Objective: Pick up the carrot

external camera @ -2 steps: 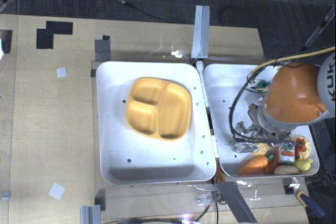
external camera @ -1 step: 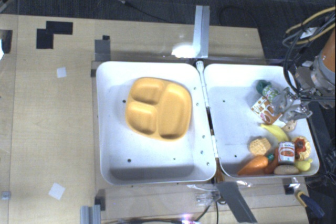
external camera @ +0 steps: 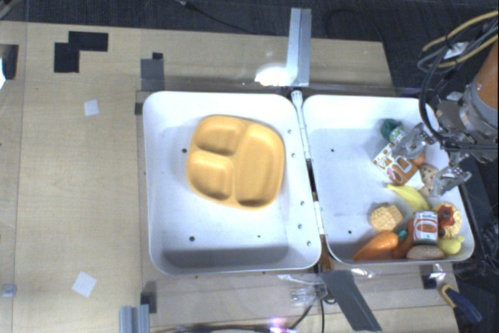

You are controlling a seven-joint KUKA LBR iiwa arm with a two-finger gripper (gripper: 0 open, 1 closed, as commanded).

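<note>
White right bin (external camera: 343, 191) lies bare leftward; carrot (external camera: 377, 244) hugs its near edge, while the open, empty pincer (external camera: 431, 160) hovers apart.

tray (external camera: 236, 161) in left bin (external camera: 168, 246), carrot (external camera: 376, 244) right

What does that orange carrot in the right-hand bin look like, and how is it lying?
The carrot is orange, smooth and glossy like plastic, tapering to a point. It lies flat near the front edge of the right bin, its tip pointing toward the bin's front left corner and its thick end tucked among the other toy foods. A yellow corn piece sits just behind it and a small red-labelled jar beside its thick end. The claw is farther back, apart from it.
</note>
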